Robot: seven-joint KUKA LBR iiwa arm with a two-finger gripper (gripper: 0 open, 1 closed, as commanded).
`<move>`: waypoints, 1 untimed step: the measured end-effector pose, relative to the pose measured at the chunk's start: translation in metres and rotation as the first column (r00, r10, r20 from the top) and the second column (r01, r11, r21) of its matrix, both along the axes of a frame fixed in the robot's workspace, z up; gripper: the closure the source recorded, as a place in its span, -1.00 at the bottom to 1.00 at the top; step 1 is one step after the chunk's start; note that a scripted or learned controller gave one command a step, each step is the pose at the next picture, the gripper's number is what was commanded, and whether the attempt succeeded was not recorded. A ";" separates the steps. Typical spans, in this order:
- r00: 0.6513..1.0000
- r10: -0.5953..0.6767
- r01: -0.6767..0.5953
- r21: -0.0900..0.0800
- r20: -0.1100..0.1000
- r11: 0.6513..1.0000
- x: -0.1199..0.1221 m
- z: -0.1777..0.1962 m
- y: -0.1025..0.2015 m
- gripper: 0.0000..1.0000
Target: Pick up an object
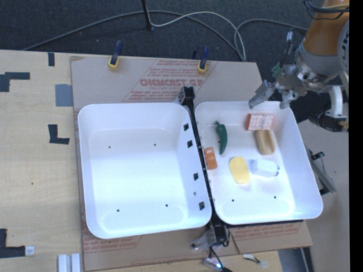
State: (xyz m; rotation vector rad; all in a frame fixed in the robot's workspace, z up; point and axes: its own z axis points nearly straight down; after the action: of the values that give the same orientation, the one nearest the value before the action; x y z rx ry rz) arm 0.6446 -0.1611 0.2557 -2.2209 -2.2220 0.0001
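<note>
Your hand point(271, 95) hangs over the right bin's point(303, 169) far rim, fingers seemingly spread with nothing between them, though the view is poor. Inside that bin lie a red-and-white packet point(260, 121), tan roll point(265, 141), green pepper point(221, 136), orange piece point(210, 158), yellow lump point(239, 170) and clear wrapper point(265, 168).

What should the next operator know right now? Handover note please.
Gripper: open, holding nothing, above the right white bin's far rim.
In that bin: red-and-white box, tan bread-roll shape, green pepper, small orange block, yellow oval piece, clear plastic item.
Done: nothing picked up.
Left: descend, grasp one object, lift.
</note>
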 end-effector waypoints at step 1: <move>1.000 0.000 0.000 0.002 -0.014 1.000 0.024 -0.146 0.001 -1.00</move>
State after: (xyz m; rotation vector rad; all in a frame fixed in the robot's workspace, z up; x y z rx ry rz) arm 0.6685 -0.1597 0.1102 -2.2130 -2.2135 0.0128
